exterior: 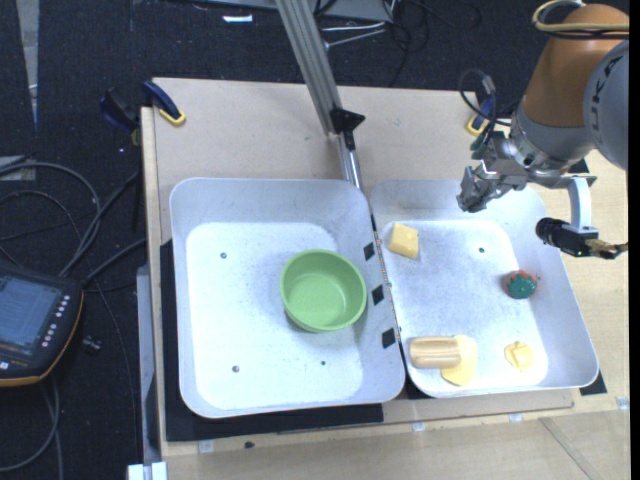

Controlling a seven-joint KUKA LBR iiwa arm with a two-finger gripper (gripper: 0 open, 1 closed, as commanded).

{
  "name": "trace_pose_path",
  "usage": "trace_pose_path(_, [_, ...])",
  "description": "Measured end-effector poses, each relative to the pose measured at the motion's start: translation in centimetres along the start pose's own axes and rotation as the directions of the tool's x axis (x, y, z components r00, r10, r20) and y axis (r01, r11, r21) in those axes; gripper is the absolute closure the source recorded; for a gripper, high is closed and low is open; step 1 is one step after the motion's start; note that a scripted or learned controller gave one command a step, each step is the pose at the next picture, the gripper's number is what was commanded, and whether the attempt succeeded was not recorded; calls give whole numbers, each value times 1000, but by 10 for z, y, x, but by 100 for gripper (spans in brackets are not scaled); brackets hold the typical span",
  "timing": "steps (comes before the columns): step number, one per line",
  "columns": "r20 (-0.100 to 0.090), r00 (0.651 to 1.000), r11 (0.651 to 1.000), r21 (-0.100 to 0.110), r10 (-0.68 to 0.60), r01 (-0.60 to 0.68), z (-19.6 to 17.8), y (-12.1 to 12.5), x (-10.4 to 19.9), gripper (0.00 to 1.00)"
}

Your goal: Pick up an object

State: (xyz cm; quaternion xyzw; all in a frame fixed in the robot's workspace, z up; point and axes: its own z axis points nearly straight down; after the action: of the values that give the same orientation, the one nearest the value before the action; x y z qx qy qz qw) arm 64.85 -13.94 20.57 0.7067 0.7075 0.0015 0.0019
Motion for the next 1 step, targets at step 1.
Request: trace_pose_path(1, [0, 1000, 1000, 1, 1, -1, -40, 1, 0, 100])
